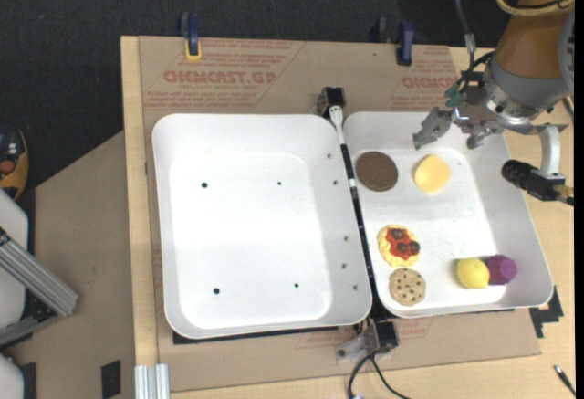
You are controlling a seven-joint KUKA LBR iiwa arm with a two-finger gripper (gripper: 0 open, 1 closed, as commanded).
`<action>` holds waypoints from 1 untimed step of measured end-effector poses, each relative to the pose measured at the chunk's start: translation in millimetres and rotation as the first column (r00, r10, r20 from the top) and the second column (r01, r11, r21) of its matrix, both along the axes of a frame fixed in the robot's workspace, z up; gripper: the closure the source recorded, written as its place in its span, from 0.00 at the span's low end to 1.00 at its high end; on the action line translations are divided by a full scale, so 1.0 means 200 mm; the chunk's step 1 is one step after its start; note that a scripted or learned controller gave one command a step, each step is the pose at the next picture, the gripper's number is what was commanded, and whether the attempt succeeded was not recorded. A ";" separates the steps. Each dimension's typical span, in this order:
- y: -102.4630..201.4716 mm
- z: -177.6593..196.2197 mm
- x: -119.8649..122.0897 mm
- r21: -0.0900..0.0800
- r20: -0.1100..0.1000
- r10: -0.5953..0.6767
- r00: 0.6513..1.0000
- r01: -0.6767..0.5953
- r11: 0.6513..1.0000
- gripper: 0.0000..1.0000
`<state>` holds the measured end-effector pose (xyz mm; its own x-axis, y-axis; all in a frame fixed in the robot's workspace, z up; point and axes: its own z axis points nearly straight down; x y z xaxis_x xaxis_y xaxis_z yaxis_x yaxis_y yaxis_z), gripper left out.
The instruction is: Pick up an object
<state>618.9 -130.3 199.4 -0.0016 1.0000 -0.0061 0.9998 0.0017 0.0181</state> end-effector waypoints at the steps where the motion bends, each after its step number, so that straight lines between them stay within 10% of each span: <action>1: 0.14 -0.59 0.25 0.007 -0.013 0.002 1.000 -0.002 1.000 0.00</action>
